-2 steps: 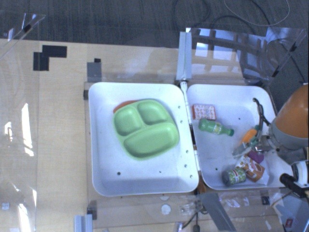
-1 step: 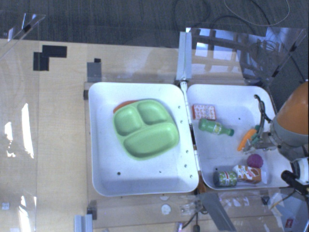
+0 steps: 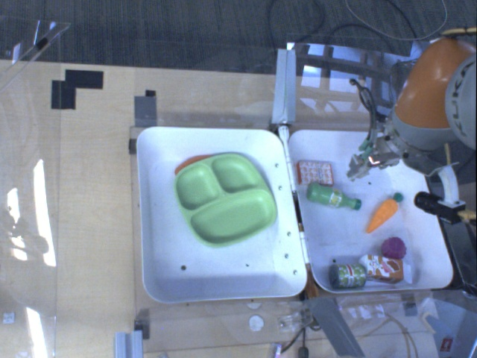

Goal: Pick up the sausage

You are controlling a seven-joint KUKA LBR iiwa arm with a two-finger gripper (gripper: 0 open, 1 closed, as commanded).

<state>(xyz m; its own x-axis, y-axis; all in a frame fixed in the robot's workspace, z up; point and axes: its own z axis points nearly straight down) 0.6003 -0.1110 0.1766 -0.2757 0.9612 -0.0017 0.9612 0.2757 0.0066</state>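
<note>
My gripper [image 3: 370, 155] hangs over the right bin's [image 3: 440, 271] far part, how wide I cannot tell, while the sausage [image 3: 192, 161] shows as an orange-red sliver under the glossy green tray's [image 3: 225, 198] far-left rim.

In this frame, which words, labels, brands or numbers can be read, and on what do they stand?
None can be read.
Small red packet: printed pattern, too blurred.
Green bottle: pale label band, too small.
Can: label blurred.
Carton beside it: red and white print, illegible.
Red tag at the bottom right: too small.
</note>
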